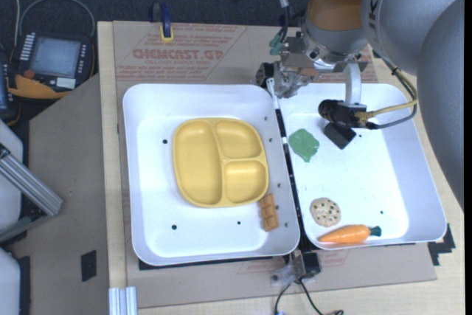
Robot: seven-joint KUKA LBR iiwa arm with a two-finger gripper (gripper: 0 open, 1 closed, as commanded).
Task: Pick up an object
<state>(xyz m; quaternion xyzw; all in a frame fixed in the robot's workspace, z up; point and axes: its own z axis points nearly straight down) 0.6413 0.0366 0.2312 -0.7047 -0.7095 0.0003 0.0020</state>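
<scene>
Claw: metal, upper centre over bin divider; finger state could not be told.
Right bin: glossy white; held green lump, speckled round cookie, smooth orange carrot.
Left bin: yellow three-compartment plate, ridged brown block.

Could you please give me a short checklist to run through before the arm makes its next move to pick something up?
1. Targets in right bin: green piece, cookie, carrot: ok.
2. Targets lie apart from each other: ok.
3. Hand over a target: not ok, it sits at the bins' top edge.
4. Hand open: cannot tell.
5. Carrot clear of the bin wall: not ok, it lies against the near rim.
</scene>
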